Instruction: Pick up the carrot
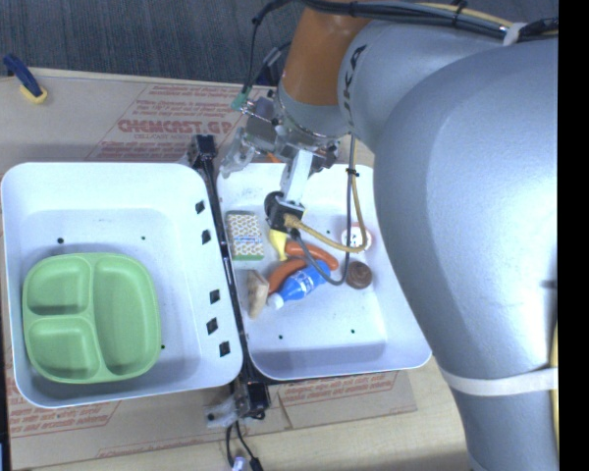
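Observation:
The carrot (pixel 310 254) is a short orange piece lying near the middle of the right bin (pixel 373 346), among several other items. My gripper (pixel 240 153) hangs over the far left corner of that bin, close to the divider, up and to the left of the carrot. Nothing shows between the gripper and the carrot touching. The arm's big grey body covers the right side of the bin.
Around the carrot lie a blue bottle (pixel 300 285), a checkered packet (pixel 244 235), a tan bread piece (pixel 258 293), a yellow item (pixel 278 242), a brown donut (pixel 359 277) and a pink-white ring (pixel 355 236). A green divided plate (pixel 90 314) sits in the left bin (pixel 39 189).

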Robot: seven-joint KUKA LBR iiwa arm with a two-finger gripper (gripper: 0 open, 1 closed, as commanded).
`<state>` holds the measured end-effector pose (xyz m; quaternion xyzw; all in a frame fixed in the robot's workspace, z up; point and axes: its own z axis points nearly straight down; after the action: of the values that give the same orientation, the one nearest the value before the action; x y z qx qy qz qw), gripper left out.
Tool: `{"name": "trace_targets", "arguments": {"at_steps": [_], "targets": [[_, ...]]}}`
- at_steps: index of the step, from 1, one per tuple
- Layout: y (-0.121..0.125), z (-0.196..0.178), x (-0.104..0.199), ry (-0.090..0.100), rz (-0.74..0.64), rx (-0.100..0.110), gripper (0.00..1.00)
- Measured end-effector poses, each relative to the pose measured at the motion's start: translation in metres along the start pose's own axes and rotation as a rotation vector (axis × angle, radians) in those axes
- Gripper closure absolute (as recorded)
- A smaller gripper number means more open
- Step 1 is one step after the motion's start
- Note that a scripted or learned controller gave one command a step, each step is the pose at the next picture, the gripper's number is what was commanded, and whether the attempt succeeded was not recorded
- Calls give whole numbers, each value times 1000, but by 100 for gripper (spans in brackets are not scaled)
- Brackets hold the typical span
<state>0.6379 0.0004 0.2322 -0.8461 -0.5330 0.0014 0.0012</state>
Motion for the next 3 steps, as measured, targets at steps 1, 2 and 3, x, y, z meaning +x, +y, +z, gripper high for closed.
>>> {"name": "trace_targets", "arguments": {"at_steps": [1,2,3], "targets": [[-5,36,-13,-1,-186,2,0],[-34,-43,-51,0,-188,-1,0],[-61,-111,-120,-1,-197,-2,0]]}}
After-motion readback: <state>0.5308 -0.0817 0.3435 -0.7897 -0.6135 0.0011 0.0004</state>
